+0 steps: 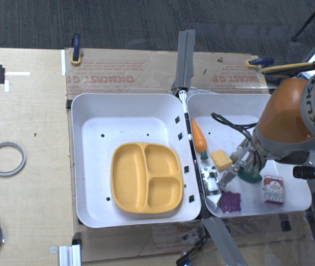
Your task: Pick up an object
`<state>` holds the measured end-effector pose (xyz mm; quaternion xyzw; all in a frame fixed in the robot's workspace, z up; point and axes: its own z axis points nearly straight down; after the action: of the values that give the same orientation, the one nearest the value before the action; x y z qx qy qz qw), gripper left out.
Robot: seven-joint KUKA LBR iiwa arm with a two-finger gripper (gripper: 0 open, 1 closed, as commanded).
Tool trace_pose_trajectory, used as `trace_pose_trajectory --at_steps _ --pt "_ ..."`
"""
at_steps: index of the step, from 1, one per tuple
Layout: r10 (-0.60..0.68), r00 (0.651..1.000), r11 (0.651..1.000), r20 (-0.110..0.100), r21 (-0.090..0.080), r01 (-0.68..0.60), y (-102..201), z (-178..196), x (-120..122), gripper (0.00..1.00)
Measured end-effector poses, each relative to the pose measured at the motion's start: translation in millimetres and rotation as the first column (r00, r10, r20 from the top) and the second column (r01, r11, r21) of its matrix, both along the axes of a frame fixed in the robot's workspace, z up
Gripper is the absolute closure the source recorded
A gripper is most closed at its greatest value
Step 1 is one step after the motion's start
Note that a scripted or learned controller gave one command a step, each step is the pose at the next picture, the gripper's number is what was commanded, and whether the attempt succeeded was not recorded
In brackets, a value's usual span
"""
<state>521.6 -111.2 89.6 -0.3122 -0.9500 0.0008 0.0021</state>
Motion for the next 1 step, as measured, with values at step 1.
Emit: trace_pose_trajectory --at_steps 1 --pt "0.003 1.000 1.000 -0.004 -0.001 -0.003 0.3 6.6 -0.4 1.00"
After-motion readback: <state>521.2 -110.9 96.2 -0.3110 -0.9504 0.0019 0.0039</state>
